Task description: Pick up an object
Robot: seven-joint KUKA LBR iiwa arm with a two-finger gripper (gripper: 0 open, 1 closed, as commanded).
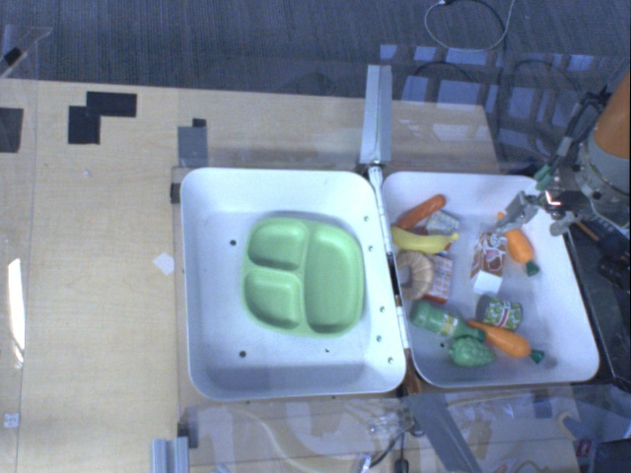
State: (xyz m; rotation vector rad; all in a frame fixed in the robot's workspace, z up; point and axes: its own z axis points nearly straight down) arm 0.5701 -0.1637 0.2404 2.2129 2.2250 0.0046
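The right bin (pixel 582 313) holds several toy foods. Among them are a red-orange pepper (pixel 422 211), a yellow banana (pixel 424 236), a brown and white carton (pixel 486 260), a small carrot (pixel 520 247), a green can (pixel 501 313), a larger carrot (pixel 508 341) and a green vegetable (pixel 470 353). My gripper (pixel 523 210) hangs over the bin's upper right part, just above the small carrot and the carton. Nothing hangs visibly from it.
The left bin (pixel 212 264) holds a green divided plate (pixel 304 276). A bread piece (pixel 416 274), a snack packet (pixel 444 276) and a green bottle (pixel 434 318) lie near the wall between the bins. The arm (pixel 606 146) enters from the right.
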